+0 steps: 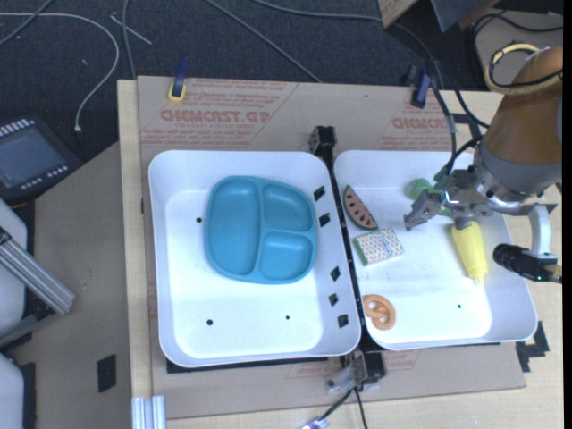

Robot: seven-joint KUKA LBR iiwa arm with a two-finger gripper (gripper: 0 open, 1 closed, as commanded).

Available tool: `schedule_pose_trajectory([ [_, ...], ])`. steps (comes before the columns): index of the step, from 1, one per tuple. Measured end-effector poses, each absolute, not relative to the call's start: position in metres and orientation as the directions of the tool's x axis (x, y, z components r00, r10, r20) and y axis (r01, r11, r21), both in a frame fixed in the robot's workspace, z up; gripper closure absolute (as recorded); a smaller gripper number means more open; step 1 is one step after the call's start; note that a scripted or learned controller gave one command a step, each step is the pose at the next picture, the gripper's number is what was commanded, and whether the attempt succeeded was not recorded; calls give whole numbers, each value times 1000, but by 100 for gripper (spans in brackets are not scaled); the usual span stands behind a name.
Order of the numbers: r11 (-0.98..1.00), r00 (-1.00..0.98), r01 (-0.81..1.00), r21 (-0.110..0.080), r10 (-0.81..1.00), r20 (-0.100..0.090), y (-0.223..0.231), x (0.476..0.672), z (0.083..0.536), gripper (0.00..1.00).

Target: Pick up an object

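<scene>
My gripper (444,211) hangs over the back of the right bin (509,329), open, with nothing between its fingers. A green toy (417,188) lies just behind its left finger. Right below the gripper, toward the front, lies a yellow banana-shaped piece (471,251). A watermelon slice (360,208) rests near the bin's left wall. In front of it sits a small speckled packet (379,246). A pretzel (379,312) lies at the front left corner.
The left bin (179,320) bears a blue divided plate (261,229). A black divider with clips (332,239) runs between the bins. Black cables (527,262) trail by the arm on the right. Cardboard (134,195) surrounds both bins.
</scene>
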State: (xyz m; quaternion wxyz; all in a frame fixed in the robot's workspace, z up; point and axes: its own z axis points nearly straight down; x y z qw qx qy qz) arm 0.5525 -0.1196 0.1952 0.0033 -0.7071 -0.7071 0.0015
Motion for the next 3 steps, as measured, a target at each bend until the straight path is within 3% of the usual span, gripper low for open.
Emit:
schedule_pose_trajectory([
  [2,-1,1,1000,-1,1000,3,-110,547,93,0],
  [3,0,0,1000,7,1000,4,-109,549,108,100],
])
